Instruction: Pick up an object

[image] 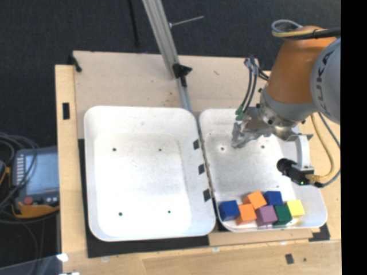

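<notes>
1. Approach step by the look of it: pincer (241,135) poised over the upper part of the right bin (229,125), nothing between its tips.
2. Cannot tell whether released or clenched; too small and blurred against the white floor.
3. Candidates for the pick lie well apart from the pincer, huddled along the near edge of the right bin: blue block (229,209), orange block (247,212), second orange block (256,199), purple block (266,215), second blue block (273,197), green block (282,213), yellow block (295,207).
4. Blocks packed touching, several side by side.
5. Next move likely calls for travel toward that near edge, then a descent on an outer block such as the blue or yellow, where a free side leaves room.
6. Left bin (103,119) bears only dark specks; both bins sit on the table (114,73).
</notes>
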`<state>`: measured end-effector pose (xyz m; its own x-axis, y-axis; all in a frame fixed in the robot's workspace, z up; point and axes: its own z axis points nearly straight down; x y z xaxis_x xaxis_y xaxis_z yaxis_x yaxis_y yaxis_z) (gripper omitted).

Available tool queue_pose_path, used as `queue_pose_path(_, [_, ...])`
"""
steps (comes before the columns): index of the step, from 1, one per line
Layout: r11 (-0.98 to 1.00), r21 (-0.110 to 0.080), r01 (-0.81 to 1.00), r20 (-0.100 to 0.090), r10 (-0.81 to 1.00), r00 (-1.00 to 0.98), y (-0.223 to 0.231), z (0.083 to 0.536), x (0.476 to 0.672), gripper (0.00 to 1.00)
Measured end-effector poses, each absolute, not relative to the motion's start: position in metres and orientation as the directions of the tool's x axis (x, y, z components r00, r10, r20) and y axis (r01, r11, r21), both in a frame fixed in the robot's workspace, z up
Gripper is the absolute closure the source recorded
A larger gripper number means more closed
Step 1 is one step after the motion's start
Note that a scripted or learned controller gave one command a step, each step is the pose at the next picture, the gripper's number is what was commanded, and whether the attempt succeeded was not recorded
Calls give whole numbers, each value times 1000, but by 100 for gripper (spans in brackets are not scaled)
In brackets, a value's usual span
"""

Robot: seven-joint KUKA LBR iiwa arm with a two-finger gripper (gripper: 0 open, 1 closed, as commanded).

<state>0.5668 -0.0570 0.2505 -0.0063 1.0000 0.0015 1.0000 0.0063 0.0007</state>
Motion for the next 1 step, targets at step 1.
queue_pose_path(1, [8, 1, 1000, 2, 1000, -8, -8, 257, 547, 100])
